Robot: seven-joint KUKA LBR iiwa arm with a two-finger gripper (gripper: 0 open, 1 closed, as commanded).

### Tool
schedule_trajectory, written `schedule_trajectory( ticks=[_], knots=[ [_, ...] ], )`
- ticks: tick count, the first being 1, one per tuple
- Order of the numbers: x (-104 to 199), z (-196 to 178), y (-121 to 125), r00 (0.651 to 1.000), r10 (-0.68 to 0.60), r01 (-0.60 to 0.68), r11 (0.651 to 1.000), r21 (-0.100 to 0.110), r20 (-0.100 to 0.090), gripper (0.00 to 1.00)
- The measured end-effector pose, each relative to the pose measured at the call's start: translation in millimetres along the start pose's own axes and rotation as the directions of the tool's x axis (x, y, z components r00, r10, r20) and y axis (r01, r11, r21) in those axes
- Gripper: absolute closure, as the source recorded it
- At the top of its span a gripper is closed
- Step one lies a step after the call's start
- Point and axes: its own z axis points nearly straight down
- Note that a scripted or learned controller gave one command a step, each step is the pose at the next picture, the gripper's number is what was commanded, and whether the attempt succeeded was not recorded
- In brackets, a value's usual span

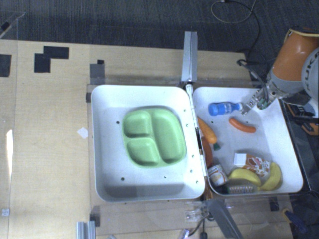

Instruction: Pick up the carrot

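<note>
One tapered orange carrot (207, 130) lies apart from the fingers (247, 107), spread indiscernible.

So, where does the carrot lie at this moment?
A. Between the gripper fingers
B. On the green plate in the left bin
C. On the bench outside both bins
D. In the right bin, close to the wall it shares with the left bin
D: the carrot lies in the right bin along its left wall, apart from the gripper, which is near the blue bottle.
</note>
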Motion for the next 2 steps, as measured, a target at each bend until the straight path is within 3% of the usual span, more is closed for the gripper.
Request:
schedule_trajectory(
  ticks=[1,2],
  knots=[
    [-2,-14,3,1.000,0.000,0.000,1.000,-0.007,0.008,1.00],
    [4,-1,-1,0.985,0.174,-0.174,0.985,-0.001,0.001,1.00]
  ],
)
